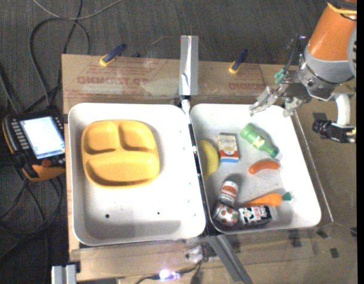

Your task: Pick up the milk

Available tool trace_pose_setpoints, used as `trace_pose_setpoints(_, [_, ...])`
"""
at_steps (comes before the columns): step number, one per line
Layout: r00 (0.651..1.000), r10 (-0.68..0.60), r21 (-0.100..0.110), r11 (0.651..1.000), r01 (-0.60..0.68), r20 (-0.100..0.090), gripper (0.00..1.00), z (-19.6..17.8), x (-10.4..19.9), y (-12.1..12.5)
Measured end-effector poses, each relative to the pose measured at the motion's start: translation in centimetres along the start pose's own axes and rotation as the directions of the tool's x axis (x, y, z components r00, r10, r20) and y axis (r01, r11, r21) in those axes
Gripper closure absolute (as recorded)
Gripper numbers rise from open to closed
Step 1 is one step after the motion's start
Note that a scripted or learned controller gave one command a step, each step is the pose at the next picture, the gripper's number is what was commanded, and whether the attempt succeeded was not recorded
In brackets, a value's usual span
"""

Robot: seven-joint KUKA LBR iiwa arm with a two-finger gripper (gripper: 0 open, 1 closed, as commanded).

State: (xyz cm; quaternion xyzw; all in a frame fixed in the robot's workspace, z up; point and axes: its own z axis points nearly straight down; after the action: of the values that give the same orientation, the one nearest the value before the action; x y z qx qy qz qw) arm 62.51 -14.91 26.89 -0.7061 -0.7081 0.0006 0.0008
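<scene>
A: Camera view: where does the milk [228, 147] lie from the gripper [270, 102]?

B: In the right bin [306, 176], toward the lower left of the jaws and apart from them, its long axis running up the frame. The jaws hang spread and empty over the bin's far edge.

A: The count?

B: One milk carton, one banana [209, 157], one green bottle [259, 138], one sausage [264, 166], one carrot [266, 200], one small jar [229, 191], two dark packets [241, 215]; one yellow tray [120, 152] in the left bin [135, 218].
</scene>
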Motion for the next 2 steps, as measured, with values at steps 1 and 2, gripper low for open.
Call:
trace_pose_setpoints(1, [1.000, 0.014, -0.001, 1.000, -0.014, -0.001, 0.00, 17.4, 2.1, -2.5])
trace_pose_setpoints(2, [0.991, 0.134, 0.002, 0.991, -0.134, 0.000, 0.00, 12.1, 0.4, -6.3])
